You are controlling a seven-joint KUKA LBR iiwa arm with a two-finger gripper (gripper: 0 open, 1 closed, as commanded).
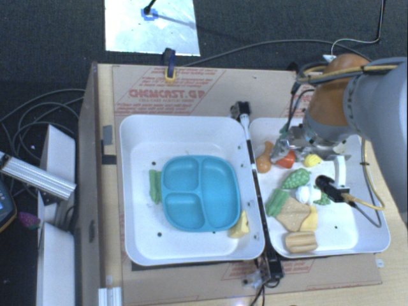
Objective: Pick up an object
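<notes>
My gripper [289, 145] hangs low over the upper left part of the right bin [373, 234], under the orange wrist band. Directly below its tip lies a red toy piece [286, 160], with an orange carrot-like piece [262, 162] to the left and a small yellow piece [312, 160] to the right. Nearer the front lie a bumpy green piece [296, 178], a long green pepper [277, 202], a tan cracker [292, 215], a yellow wedge [311, 221] and a bun [301, 241]. I see nothing lifted.
The left bin [137, 145] holds a blue divided plate [199, 192], a green piece [154, 185] at its left and a yellow piece [240, 225] at its lower right. A ridge [250, 164] separates the bins. Cables run over the right bin.
</notes>
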